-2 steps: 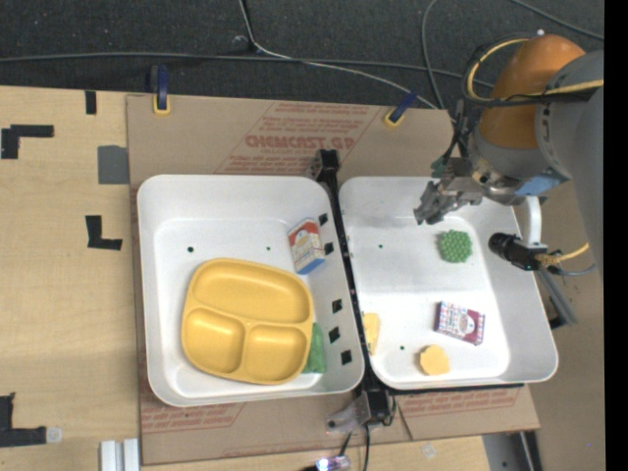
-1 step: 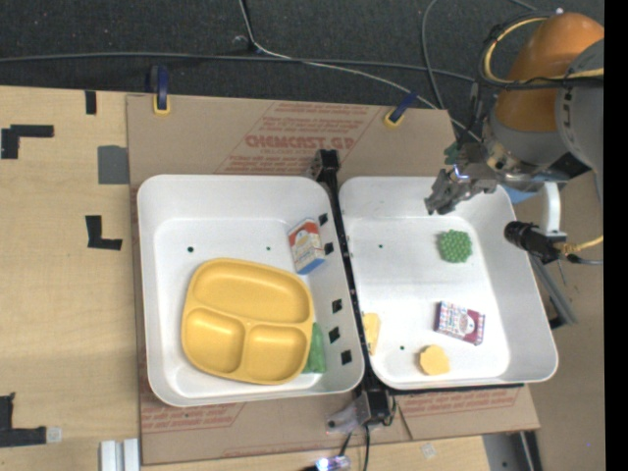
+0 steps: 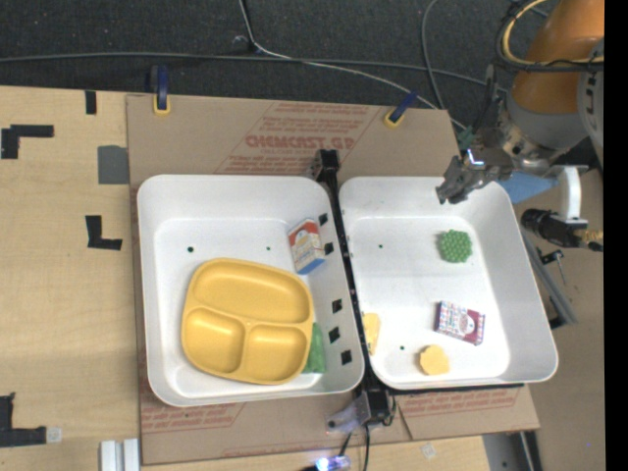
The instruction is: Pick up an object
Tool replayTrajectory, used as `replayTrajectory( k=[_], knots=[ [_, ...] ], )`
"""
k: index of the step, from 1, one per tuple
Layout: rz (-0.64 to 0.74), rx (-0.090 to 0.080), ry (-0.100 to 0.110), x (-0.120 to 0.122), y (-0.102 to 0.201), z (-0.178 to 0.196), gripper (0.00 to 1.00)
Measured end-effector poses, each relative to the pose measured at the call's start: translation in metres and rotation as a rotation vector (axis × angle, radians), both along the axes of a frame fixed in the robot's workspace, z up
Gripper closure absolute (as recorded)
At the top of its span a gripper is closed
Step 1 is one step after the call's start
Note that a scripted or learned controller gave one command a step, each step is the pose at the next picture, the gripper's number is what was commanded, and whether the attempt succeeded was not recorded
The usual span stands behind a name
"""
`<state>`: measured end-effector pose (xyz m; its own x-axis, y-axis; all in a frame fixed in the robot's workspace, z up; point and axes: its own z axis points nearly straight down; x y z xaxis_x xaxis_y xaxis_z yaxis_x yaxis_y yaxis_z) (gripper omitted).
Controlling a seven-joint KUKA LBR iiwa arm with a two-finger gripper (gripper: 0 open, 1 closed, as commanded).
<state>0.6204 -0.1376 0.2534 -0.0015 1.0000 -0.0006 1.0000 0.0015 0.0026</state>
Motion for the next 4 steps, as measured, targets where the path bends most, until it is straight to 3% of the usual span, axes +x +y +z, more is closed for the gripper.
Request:
replayTrajectory(
  k=[4],
  knots=[
    [0.002, -0.001, 0.005, 0.001, 0.201, -0.035, 1.00]
  ],
)
